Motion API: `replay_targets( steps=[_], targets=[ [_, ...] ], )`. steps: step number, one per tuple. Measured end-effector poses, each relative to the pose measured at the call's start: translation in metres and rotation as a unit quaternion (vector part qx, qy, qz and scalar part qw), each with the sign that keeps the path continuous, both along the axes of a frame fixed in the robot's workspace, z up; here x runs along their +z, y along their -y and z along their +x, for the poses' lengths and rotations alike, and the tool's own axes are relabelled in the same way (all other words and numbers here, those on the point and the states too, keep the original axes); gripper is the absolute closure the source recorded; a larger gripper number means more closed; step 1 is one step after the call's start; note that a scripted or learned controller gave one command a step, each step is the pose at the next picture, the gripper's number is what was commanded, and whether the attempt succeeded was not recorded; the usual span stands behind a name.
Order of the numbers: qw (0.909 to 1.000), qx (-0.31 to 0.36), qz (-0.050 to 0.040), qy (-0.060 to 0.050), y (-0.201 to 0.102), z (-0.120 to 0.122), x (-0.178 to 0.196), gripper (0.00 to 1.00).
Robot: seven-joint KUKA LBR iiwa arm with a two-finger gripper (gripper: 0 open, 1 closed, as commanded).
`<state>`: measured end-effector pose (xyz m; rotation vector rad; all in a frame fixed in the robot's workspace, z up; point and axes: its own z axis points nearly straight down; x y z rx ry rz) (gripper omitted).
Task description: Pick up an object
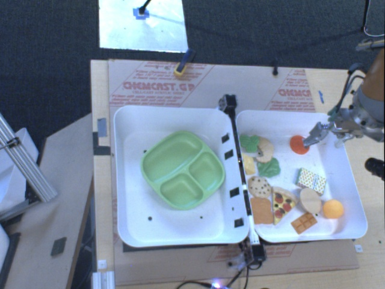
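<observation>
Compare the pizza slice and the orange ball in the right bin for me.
The pizza slice is flat and wedge-shaped, with red toppings; the orange ball is round and plain. The slice is pressed against a brown toast piece near the bin's left side, while the ball sits near the right wall beside a tan disc. Both lie toward the near edge of the right bin.

A robotics lab bench is showing here — two white bins (pixel 180 236) are sitting on a protective-film sheet (pixel 159 89) printed with red lettering, left of the gripper (pixel 317 134). Cables (pixel 367 11) are trailing over dark carpet (pixel 48 53) behind it, and aluminium framing (pixel 24 167) is standing far left.
</observation>
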<state>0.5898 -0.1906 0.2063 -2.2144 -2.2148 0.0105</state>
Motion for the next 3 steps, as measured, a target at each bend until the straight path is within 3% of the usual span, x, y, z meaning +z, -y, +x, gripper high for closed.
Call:
replay_targets(
  steps=[1,3],
  targets=[
    [1.0,0.002,-0.0013,0.007,-0.001,0.003,0.008,0.0],
    [1.0,0.001,-0.0012,0.006,-0.006,0.006,-0.109,0.0]
  ],
)
